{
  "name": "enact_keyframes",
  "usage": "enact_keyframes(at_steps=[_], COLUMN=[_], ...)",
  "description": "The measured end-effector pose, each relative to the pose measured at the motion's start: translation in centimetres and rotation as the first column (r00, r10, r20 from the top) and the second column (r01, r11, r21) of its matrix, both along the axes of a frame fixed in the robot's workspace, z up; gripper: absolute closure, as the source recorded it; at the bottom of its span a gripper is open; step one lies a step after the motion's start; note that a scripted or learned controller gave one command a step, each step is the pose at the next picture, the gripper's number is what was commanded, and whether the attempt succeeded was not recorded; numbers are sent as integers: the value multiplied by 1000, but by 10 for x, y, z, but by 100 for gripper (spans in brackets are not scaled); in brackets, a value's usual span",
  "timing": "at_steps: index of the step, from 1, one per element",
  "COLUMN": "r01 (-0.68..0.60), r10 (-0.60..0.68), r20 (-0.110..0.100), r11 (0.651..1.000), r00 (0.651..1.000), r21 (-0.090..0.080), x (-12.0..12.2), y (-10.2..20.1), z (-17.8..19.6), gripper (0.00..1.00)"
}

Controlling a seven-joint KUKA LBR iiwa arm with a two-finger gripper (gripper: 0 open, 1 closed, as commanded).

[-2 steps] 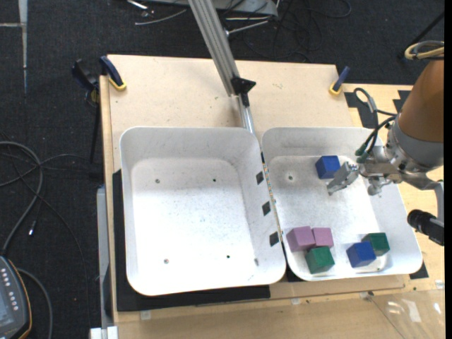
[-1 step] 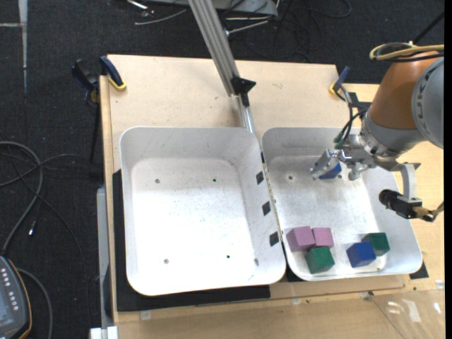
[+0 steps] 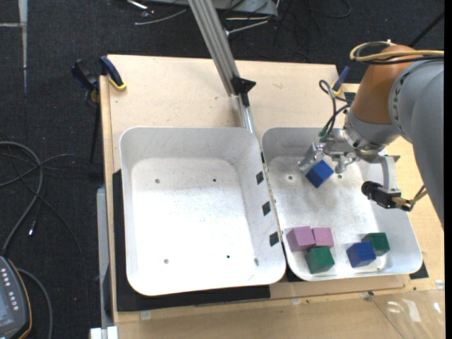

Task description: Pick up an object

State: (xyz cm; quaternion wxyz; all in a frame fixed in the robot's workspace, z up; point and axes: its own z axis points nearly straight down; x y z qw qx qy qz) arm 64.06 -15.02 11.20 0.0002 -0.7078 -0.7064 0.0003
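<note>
My gripper (image 3: 321,167) hangs over the back part of the right bin (image 3: 346,210), reaching in from the right. A blue cube (image 3: 319,173) sits between its two fingers, tilted and lifted clear of the bin floor. Near the bin's front lie two pink cubes (image 3: 308,237), a green cube (image 3: 320,259), a second blue cube (image 3: 361,253) and another green cube (image 3: 378,242).
The left bin (image 3: 187,203) stands beside the right one, sharing a middle wall. A slanted metal pole (image 3: 219,41) crosses the bench at the back. A clamp (image 3: 106,73) grips the bench's far left corner. Cables hang by the wrist.
</note>
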Motion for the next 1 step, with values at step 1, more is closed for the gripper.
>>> enact_keyframes(at_steps=[1], r01=[-6], r10=[6], r20=[3], r11=[1000], r00=[1000], r21=[-2], x=[2], y=[1], z=[9], gripper=[100])
